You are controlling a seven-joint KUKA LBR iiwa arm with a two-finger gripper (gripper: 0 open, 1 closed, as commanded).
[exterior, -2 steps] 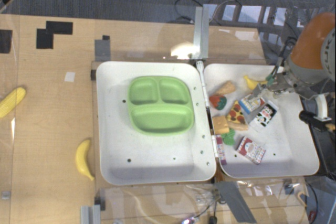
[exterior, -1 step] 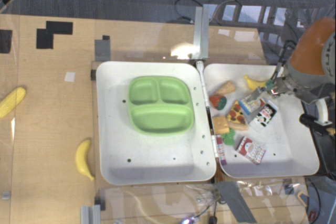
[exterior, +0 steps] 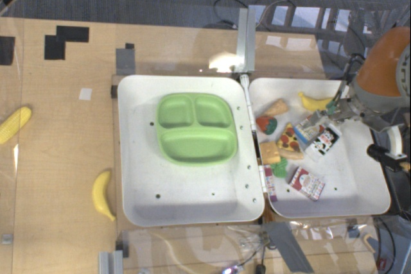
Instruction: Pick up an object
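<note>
honestly, not much of the job looks done yet. the hand (exterior: 335, 107) is down in the right bin (exterior: 359, 199), near its upper right side, with the grey arm (exterior: 385, 83) and its orange band coming in over the edge. the tips sit right at the pile of toys, but from this angle i can't tell whether the hand is apart or pinched together, and i can't make out anything actually clamped in it, so i wouldn't call it a grab.

closest to it is a small yellow banana (exterior: 313, 101), just beside the tips, and a black and white carton (exterior: 326, 141) just below. a bit further left there's a red strawberry-ish piece (exterior: 267, 125), a tan wedge (exterior: 277, 107), something green (exterior: 280, 168), and a red and white box (exterior: 307, 183) lower down. everything there seems to be resting on the bin floor, so any of those is still a candidate.

over in the left bin (exterior: 138, 199) sits a green divided tray (exterior: 196, 128), well apart from the action. out on the tabletop (exterior: 58, 138) are two more bananas, one at the far left (exterior: 14, 124), one just outside the left bin (exterior: 103, 194).

so what's left, as far as i can judge: get a firm hold on one item and lift it clear.
</note>
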